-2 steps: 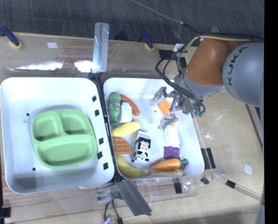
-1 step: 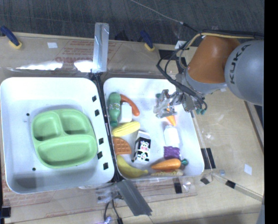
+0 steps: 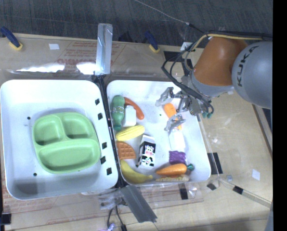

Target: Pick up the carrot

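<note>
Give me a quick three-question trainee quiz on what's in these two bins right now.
1. True or false: the green tray lies in the same bin as the carrot.
2. Which lies nearer the carrot? A) banana B) green bottle
3. Fill in: the gripper hovers over the ____ bin in the camera view.

Key: 1 false; 2 A; 3 right.

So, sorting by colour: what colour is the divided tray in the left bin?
Light green; the divided tray shows plainly in the camera view.
</note>
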You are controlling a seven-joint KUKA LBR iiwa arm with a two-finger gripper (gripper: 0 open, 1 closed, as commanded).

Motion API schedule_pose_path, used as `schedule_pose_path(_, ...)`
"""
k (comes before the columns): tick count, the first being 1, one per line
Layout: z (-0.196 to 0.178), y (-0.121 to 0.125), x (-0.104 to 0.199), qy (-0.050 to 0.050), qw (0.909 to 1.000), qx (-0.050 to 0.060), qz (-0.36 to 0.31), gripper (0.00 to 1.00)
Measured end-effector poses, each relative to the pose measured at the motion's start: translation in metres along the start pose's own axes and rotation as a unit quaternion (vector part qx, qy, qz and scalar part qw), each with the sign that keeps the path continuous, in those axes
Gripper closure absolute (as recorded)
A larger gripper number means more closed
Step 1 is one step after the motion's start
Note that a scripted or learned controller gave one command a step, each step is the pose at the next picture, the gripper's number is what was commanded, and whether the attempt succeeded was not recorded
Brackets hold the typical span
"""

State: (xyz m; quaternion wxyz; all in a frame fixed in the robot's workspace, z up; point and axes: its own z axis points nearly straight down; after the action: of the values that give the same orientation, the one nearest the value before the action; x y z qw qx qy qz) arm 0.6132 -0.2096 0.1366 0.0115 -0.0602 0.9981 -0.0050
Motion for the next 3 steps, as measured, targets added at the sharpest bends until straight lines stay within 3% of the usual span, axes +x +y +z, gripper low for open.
schedule_pose_path(1, 0.046, -0.002, -0.018, 0.01, 0.9992, -0.005, 0.038, 0.0)
schedule_pose_path(2, 0.033, -0.003, -0.021, 0.005, 0.9993, -0.003, 0.037, 1.0)
schedule_pose_path(3, -0.002, 0.002, 0.014, 0.009, 0.9998, -0.005, 0.017, 1.0)
